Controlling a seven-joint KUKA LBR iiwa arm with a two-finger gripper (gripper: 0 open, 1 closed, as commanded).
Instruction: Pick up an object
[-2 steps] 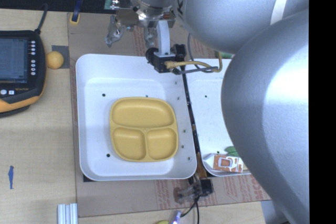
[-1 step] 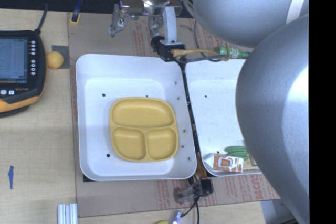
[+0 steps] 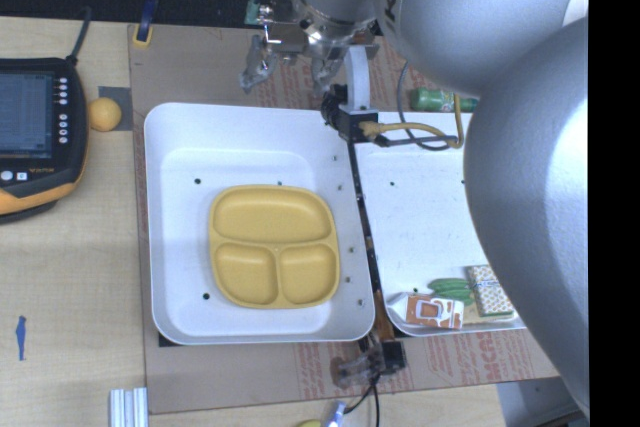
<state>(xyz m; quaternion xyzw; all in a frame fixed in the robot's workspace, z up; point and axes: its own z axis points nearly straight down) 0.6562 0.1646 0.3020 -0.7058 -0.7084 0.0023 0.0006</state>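
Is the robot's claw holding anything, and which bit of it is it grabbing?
Nothing is held. The gripper sits above the far edge of the left bin, with nothing between its fingers. The yellow tray lies untouched in that bin.

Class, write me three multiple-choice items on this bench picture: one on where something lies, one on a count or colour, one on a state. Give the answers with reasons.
1. Where does the yellow tray lie?
A. In the left bin
B. In the right bin
C. On the bench outside both bins

2. How many compartments does the tray have?
A. Two
B. Three
C. Five

3. How does the tray sit?
A. Tipped on its edge
B. Upside down
C. Flat, hollows facing up

Answers:
1 A: the left bin's white floor surrounds it.
2 B: one wide hollow above two smaller ones.
3 C: all three hollows show from above.
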